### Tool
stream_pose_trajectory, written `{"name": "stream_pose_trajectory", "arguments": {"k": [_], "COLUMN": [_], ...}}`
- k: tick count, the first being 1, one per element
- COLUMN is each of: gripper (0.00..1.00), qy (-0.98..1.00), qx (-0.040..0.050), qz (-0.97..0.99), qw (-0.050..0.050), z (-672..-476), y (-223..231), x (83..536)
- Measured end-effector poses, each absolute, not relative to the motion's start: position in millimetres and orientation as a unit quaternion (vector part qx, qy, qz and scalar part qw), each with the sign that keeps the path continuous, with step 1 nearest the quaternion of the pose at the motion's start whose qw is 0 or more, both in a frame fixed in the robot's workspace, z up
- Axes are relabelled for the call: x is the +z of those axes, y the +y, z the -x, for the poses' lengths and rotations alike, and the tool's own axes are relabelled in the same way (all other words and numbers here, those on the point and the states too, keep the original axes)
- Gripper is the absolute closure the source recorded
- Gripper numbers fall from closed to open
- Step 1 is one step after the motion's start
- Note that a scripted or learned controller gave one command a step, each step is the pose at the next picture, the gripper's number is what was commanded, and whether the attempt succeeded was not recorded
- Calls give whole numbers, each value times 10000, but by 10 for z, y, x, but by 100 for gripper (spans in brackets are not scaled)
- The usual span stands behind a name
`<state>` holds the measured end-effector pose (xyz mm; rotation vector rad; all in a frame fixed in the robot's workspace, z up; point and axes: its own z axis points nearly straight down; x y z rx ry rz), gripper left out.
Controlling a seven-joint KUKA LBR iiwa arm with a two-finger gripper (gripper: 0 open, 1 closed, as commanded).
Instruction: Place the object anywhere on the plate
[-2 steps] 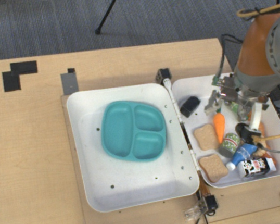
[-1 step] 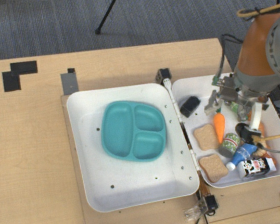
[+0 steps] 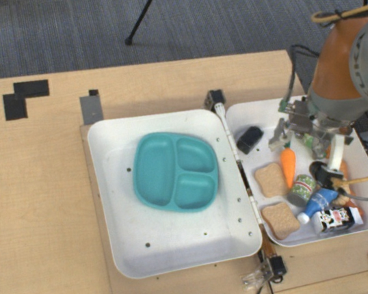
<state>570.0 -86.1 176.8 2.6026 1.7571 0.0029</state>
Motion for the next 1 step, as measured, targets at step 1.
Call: {"name": "stream_pose_trajectory", "arguments": {"k": [1], "gripper": [0], "qy": [5595], "qx": [9], "qz": [-8288], "qw": [7], "z": [-5700], "y": [-861], "x": [1768]}}
